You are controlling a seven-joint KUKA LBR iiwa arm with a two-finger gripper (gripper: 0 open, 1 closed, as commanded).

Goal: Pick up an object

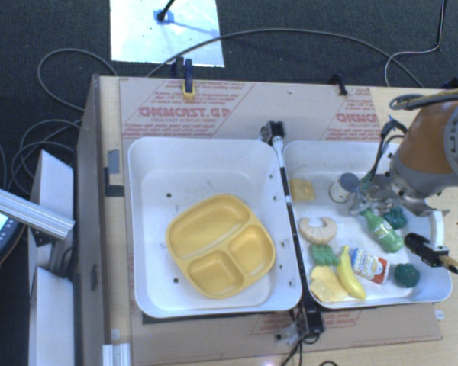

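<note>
My gripper (364,202) is low in the right bin (382,152), reaching in from the right. It hangs just above and to the left of a green bottle (384,232), close to a grey and white cup (343,187). A dark green broccoli piece (396,218) lies right beside the bottle, under the wrist. Further forward are a red and white packet (369,266), a banana (351,274), a second broccoli piece (406,275), a tan croissant piece (318,229), a green leafy toy (324,255) and a pale yellow wedge (327,286). A yellow slice (301,190) lies at the bin's left.
The left bin (160,166) holds a yellow divided plate (220,244). A black divider rail (288,204) runs between the bins. The arm's orange band (431,132) and grey body overhang the right bin's far right side. Cables lie behind the bench.
</note>
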